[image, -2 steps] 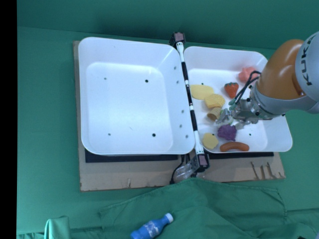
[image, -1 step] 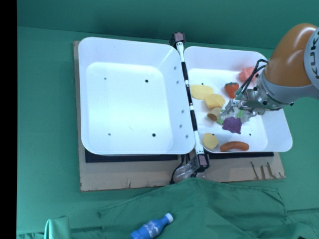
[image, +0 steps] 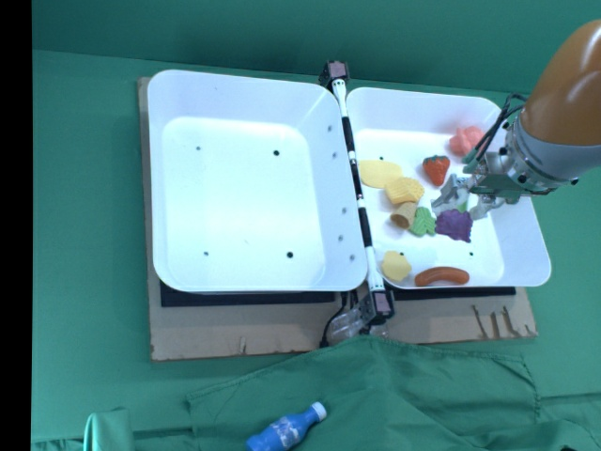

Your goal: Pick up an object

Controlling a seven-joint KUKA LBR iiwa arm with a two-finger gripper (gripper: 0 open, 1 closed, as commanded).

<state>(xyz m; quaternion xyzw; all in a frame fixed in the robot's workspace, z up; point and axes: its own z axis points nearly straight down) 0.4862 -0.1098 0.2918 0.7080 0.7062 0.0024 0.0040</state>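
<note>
The gripper point(image: 467, 199) was seen open and empty, poised just above the grapes point(image: 454, 225) at the right bin's point(image: 526, 269) three o'clock side. The approach step seemed under way; a descent and closing were judged next.

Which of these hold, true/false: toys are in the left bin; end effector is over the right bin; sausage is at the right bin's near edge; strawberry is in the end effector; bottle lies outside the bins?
1. Toys are in the left bin. False: they lie in the right bin.
2. End effector over the right bin. True.
3. Sausage at the right bin's near edge. True.
4. Strawberry in the end effector. False: it lies apart on the bin floor.
5. Bottle outside the bins. True.
</note>
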